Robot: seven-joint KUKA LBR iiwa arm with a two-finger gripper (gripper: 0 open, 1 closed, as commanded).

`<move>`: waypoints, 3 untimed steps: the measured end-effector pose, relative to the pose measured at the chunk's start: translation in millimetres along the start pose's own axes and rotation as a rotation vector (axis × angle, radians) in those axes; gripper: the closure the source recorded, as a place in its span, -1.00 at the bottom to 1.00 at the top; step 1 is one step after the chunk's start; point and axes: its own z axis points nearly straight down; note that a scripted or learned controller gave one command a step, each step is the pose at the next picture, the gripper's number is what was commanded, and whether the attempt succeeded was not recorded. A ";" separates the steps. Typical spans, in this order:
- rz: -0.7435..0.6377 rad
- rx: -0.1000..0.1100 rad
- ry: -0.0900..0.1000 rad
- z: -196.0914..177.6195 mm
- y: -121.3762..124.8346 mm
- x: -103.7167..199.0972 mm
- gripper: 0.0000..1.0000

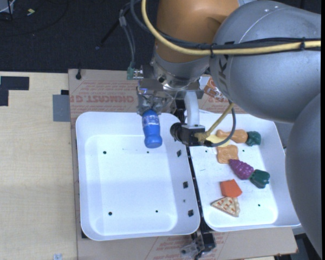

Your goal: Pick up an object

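Pincer (150, 111) clamped on blue bottle (151, 129), glossy cylinder hanging over left bin (92, 199) | right bin (265, 213): ridged purple grapes (241, 168), orange block (231, 188), waffle-textured wedge (227, 205)

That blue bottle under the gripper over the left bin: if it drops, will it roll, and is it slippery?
The blue bottle looks round-bodied and smooth, so it would likely roll across the left bin's flat floor. Its glossy surface suggests a slippery hold. It hangs from the gripper by its upper end, so it may swing or slip loose.
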 end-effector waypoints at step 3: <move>-0.001 -0.005 0.004 -190.2 45.0 65.2 1.00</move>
